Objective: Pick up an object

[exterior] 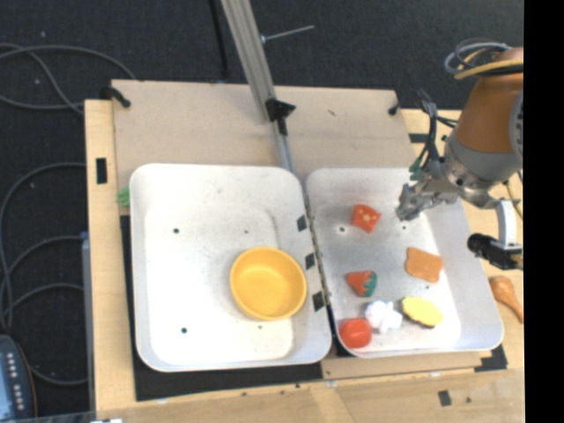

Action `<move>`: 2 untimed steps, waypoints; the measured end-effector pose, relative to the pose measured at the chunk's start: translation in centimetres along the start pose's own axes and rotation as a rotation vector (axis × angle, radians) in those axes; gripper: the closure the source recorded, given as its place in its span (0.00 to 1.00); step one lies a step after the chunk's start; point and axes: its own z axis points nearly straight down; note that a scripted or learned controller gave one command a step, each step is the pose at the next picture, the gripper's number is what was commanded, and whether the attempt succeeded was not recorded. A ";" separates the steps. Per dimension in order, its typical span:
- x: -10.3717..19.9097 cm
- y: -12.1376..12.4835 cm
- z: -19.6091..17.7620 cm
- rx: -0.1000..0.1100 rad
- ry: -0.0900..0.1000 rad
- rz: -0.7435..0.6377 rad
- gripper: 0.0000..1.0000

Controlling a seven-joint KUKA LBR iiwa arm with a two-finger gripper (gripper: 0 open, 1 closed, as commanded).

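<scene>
My gripper (409, 208) hangs over the right bin (467, 236), near its upper middle, just right of a small red-orange block (366, 218). Below it in the same bin lie an orange wedge (424, 264), a red strawberry-like piece with a green top (360, 281), a yellow piece (422, 311), a small white piece (382, 315) and a red round piece (356, 332). Nothing shows between the gripper's tips. A yellow bowl (268, 283) sits in the left bin (176, 210), toward its lower right.
A slanted aluminium post (251, 55) rises from the back of the bench between the bins. An orange object (508, 296) lies on the bench outside the right bin's right edge. Cables trail on the dark floor at left.
</scene>
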 end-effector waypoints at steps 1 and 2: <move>5.1 -2.1 0.1 0.001 0.001 -0.001 1.00; 10.2 -2.8 -0.3 0.000 0.004 -0.003 1.00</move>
